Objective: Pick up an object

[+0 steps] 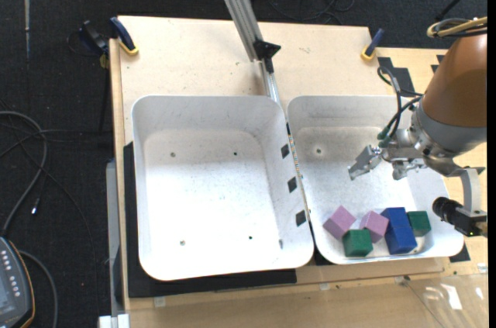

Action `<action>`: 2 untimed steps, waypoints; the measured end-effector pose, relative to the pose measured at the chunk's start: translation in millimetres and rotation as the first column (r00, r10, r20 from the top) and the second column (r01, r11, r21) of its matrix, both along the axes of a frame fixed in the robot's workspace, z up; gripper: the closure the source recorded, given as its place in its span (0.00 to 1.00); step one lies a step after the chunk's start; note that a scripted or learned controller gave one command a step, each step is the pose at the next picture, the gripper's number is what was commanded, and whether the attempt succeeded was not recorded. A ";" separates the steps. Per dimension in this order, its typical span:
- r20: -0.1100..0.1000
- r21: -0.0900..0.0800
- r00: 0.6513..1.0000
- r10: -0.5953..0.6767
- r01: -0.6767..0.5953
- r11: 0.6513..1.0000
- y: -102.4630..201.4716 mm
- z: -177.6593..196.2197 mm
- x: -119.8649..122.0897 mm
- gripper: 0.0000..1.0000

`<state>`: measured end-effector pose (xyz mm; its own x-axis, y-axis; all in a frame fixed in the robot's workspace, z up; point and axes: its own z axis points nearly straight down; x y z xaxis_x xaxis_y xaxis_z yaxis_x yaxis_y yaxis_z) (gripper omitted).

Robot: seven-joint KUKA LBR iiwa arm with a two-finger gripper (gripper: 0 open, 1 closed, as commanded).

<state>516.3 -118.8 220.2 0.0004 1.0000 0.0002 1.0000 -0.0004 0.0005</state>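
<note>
From my remote station I watch the arm (457, 98) reach in over the right bin (325, 117), its gripper (380, 161) hanging above the bin floor with nothing between the fingers — whether it is released or clenched I cannot tell from this angle.

The candidates for the pick sit bunched in the bin's near corner: a light purple block (339, 222), a green block (357, 242), a second purple block (375, 224), a blue block (399, 230) and a darker green block (419, 222) against the rim. The left bin (205, 187) lies alongside.

I judge these to be small, light, rigid cubes — foam or painted wood, I cannot say which — unlikely to crush or slip badly. The light purple block looks the easiest to take: it stands at the left edge of the cluster, with bare floor on its far and left sides, so a grip across its two free flat faces should clear the neighbours. The blue one is hemmed in on both sides and would be harder to straddle. The gripper is apart from all of them, up-bin of the cluster.
</note>
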 end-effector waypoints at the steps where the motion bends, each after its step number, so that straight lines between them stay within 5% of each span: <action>1: 0.010 -0.005 1.000 0.002 -0.002 1.000 -64.1 213.5 29.9 0.00; 2: -0.009 0.002 1.000 0.005 -0.005 1.000 19.4 12.4 5.4 0.00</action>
<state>521.7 -99.4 232.6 -0.0049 1.0000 0.0024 1.0000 0.0049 -0.0081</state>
